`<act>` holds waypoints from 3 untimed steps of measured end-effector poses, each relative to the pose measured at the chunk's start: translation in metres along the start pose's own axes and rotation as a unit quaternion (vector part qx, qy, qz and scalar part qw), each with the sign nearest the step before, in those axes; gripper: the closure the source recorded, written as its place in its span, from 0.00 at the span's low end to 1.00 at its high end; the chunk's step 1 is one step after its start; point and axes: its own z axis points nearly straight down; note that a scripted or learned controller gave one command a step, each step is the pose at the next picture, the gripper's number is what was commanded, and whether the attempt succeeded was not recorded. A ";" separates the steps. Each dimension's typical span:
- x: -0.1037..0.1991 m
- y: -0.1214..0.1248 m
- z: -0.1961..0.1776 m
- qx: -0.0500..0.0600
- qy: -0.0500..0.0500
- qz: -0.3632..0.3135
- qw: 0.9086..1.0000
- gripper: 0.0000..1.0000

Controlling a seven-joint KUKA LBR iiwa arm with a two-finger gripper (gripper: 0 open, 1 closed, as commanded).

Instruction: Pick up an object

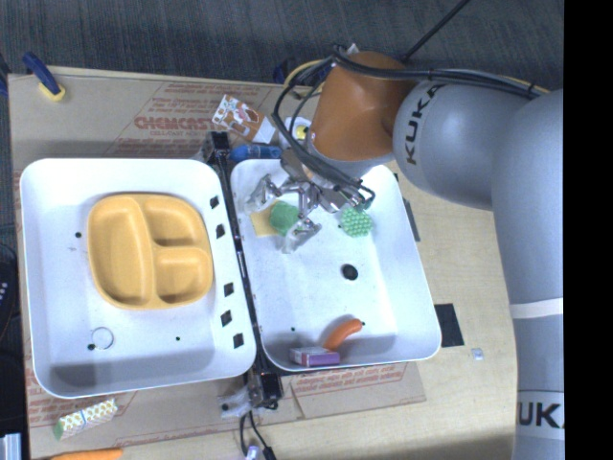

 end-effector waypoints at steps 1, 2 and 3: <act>0.056 0.024 0.001 -0.001 0.001 -0.046 0.999 0.00; 0.008 -0.010 0.000 -0.001 0.000 -0.252 0.968 0.00; 0.007 -0.010 -0.010 -0.001 0.000 -0.253 0.967 1.00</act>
